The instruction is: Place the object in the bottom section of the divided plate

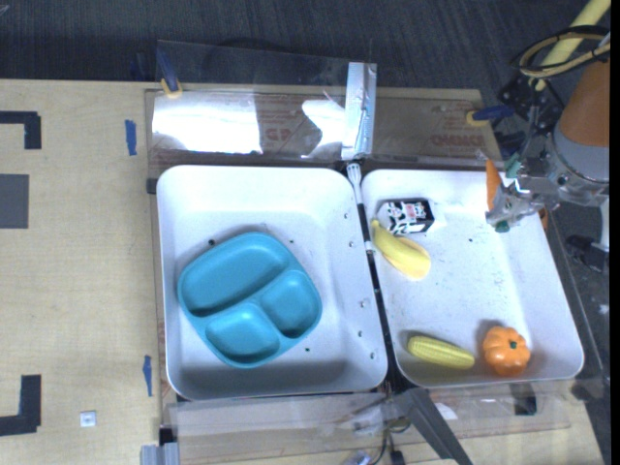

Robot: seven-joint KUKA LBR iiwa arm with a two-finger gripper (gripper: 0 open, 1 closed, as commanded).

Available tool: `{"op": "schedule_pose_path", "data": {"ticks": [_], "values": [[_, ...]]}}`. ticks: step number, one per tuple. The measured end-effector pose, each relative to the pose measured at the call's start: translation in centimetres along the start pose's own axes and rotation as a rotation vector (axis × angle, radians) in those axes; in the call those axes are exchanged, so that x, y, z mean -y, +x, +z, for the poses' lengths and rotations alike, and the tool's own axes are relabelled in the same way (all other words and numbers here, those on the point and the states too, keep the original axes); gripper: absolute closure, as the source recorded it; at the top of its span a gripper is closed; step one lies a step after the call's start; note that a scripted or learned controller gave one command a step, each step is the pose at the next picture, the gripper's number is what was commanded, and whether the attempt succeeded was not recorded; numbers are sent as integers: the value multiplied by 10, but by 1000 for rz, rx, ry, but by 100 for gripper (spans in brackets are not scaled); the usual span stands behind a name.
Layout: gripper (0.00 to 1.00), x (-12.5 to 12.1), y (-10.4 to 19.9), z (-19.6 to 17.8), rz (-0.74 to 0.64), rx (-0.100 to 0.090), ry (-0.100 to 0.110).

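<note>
- The blue divided plate (pixel 250 297) lies in the left bin (pixel 194 201), a little tilted, and all three of its sections hold nothing.
- The right bin (pixel 542 289) is just beside the left bin, with their rims touching along the middle.
- In the right bin, a banana (pixel 401 253) lies near the shared rim, to the right of the plate and a little above it.
- A small black and white carton (pixel 406 216) is touching the upper end of the banana.
- A corn cob (pixel 441 352) lies at the lower side of the right bin, further right of the plate.
- A small orange pumpkin (pixel 506 349) stands just beside the corn cob, on its right.
- The gripper (pixel 505 216) hangs over the upper right corner of the right bin, well apart from the plate.
- An orange piece, maybe a carrot (pixel 492 184), shows at the gripper, but I cannot tell if it is between the fingers.
- I cannot tell if the pincer is apart or together; it is too small and blurred.
</note>
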State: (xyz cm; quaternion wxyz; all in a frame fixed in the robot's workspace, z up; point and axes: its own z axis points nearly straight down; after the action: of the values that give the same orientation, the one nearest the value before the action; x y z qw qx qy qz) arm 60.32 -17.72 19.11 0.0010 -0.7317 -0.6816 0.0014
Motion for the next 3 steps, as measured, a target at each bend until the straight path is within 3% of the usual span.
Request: {"op": "schedule_pose_path", "data": {"ticks": [1, 2, 3], "values": [[100, -42, 66, 101, -70, -1, 0], [100, -41, 148, 6, 166, -2, -8], [100, -49, 215, -22, 359, -1, -4]]}}
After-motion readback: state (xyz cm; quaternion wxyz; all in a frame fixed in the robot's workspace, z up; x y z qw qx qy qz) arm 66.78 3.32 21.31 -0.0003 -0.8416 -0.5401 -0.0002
